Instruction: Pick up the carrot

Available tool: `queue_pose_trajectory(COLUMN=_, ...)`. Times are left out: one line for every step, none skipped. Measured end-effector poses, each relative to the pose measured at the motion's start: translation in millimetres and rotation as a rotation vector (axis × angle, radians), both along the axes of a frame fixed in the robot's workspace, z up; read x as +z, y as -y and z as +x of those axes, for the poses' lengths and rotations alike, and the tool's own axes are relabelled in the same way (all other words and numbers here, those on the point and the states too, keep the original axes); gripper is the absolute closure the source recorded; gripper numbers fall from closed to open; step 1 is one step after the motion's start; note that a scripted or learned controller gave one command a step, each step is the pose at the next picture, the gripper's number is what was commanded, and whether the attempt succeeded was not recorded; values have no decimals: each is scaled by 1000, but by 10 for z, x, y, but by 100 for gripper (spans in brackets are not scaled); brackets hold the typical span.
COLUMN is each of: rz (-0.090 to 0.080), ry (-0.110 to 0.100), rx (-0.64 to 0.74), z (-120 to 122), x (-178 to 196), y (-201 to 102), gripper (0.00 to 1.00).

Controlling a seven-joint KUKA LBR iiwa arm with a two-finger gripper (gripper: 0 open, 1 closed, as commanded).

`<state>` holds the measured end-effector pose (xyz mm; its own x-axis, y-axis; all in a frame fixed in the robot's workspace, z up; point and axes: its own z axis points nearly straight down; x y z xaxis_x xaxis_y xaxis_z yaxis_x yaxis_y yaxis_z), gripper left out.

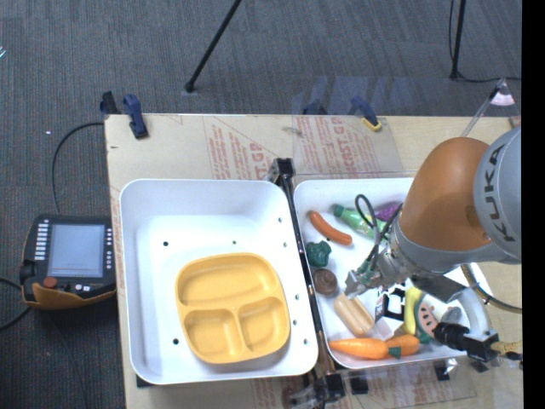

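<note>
Carrot [361,347] first: you'll find it lying on its side along the near edge of the right-hand bin [341,190], thick end toward the divider, tapered end touching a second orange piece [405,344]. It looks like a toy, so expect it light, rigid and smooth enough to slip; take it across the thick middle, not the taper. Your gripper [356,281] hangs above the bin's middle, apart from the carrot, and whether it is spread or pressed together cannot be made out from here. Around the carrot sit a bread-like stick [352,314], a brown round piece [324,280], broccoli [318,252], a sausage [329,227], a green bottle [352,217] and a banana [412,310]. The left bin [145,228] holds a yellow divided plate [232,306].
</note>
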<state>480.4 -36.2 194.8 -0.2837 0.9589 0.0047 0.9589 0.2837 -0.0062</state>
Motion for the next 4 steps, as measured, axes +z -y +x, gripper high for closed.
queue_pose_trajectory(rz=0, ry=0, rx=-1, z=-1, x=-3, y=2, gripper=0)
queue_pose_trajectory(rz=0, ry=3, rx=234, z=-43, x=-83, y=79, gripper=0)
queue_pose_trajectory(rz=2, ry=2, rx=404, z=-45, x=-87, y=-340, gripper=0)
queue_pose_trajectory(rz=-2, ry=2, rx=436, z=-71, x=-1009, y=685, gripper=0)
